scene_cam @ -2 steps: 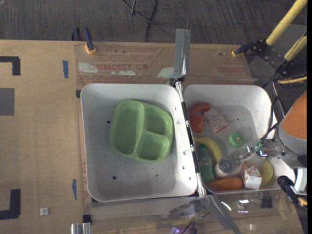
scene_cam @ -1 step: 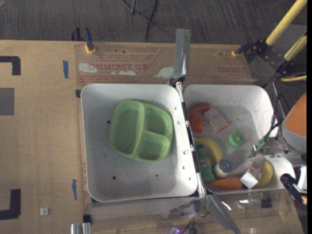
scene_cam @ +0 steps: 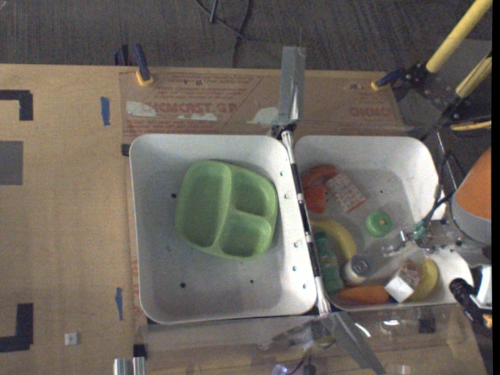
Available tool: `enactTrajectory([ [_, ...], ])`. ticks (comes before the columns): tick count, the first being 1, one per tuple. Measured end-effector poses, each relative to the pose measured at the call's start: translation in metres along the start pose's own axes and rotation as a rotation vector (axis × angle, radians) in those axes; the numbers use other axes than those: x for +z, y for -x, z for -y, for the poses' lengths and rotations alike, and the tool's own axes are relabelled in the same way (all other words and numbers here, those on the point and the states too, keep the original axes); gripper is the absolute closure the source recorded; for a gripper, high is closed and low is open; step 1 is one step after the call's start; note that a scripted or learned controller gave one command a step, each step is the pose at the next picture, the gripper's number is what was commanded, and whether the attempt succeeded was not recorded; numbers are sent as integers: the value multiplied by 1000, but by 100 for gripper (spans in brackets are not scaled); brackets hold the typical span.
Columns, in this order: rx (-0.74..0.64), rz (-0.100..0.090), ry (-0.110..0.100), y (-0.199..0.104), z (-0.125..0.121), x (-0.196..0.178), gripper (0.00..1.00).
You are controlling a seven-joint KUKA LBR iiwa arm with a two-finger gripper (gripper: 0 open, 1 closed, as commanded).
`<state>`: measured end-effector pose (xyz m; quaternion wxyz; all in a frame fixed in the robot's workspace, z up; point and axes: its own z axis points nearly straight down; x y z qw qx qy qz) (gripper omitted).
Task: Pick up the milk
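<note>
Hand (scene_cam: 397,244) above right bin (scene_cam: 406,148), labels unreadable

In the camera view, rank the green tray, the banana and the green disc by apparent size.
1. Green tray
2. Banana
3. Green disc
All lie at similar depth in the bins, so the order is safe.

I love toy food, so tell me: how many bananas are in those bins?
2, both in the right bin. One banana lies near its middle, by the left wall; the other sits at the front right corner. More may hide under the clutter.
</note>
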<state>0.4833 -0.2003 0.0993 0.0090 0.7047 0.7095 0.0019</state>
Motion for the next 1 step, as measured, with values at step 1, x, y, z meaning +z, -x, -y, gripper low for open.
enactTrajectory([
  [1,-141,-19,-14,17,2,4,0],
])
